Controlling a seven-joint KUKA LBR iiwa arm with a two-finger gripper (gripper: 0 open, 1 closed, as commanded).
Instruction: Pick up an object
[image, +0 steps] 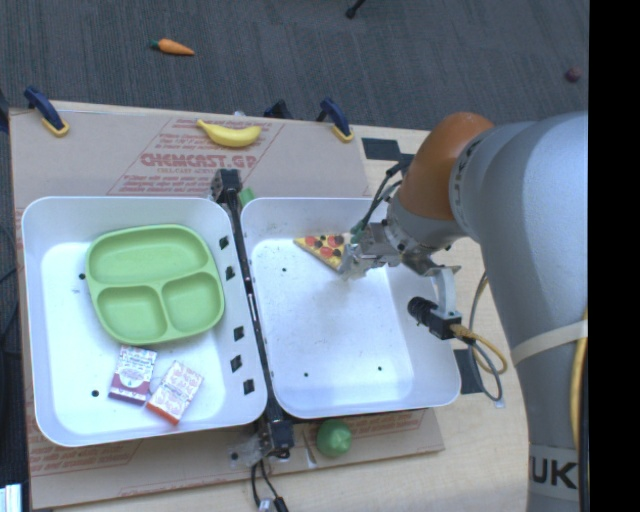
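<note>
Two white bins sit side by side on the bench. At the near edge, just outside them, a green ball (334, 437) rests on the cardboard. Inside the left bin (40, 330), two small packets (155, 386) lie toward the near side, and beyond them a green divided plate (155, 281) takes up the middle.

The right bin (330, 350) holds a pizza slice (322, 247) up near its far wall. The slice's long axis runs roughly left to right, wide end toward the gripper (352, 257), point toward the divider between the bins. The gripper, reaching in from the right, is at the slice's right end and looks to be touching or overlapping it. Whether the jaws are spread or pressed together I cannot tell; they are too small and hidden by the wrist. So the slice lies directly left of the gripper, and a grasp would likely have to close across its wide end.

Farther back on the cardboard lies a banana (230, 131), and on the floor beyond, a carrot (175, 46).
</note>
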